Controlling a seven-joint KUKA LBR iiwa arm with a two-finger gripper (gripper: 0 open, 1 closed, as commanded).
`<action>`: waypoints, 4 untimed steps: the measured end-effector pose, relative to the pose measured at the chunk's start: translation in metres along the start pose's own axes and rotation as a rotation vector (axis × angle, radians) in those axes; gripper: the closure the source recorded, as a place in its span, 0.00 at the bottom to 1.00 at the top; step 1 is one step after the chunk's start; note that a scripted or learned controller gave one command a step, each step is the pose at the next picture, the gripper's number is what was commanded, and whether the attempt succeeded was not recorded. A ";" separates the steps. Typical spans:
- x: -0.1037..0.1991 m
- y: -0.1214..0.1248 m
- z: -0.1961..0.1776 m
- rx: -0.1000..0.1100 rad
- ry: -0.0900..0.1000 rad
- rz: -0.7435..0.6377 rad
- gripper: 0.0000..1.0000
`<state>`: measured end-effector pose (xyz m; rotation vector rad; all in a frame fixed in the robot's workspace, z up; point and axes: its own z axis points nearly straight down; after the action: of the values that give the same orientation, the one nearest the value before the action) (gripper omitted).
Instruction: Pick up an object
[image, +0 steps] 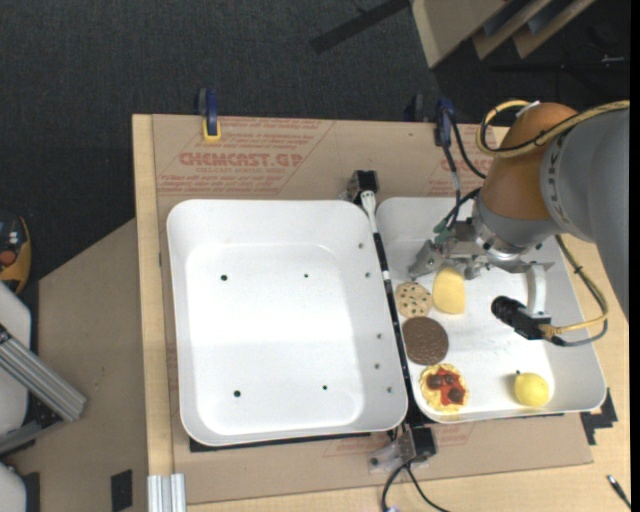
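While the gripper (452, 262) hangs low in the right bin (585, 345), you cannot tell its grip; the yellow piece (449, 293) sits just below it, near the left wall.

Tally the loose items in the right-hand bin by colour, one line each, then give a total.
Yellow: 2, a pale yellow piece by the gripper and a lemon-like item near the front.
Brown: 2, a speckled tan cookie and a dark brown cookie.
Red and yellow: 1, a small tart-like piece.
Total: 5
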<state>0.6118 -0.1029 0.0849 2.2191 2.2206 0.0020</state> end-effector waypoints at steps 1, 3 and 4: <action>0.000 0.000 -0.011 -0.003 -0.001 0.001 1.00; 0.166 0.056 -0.197 -0.006 0.002 -0.005 1.00; 0.218 0.056 -0.232 -0.003 0.002 -0.003 1.00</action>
<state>0.6668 0.1148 0.3167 2.2147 2.2238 0.0082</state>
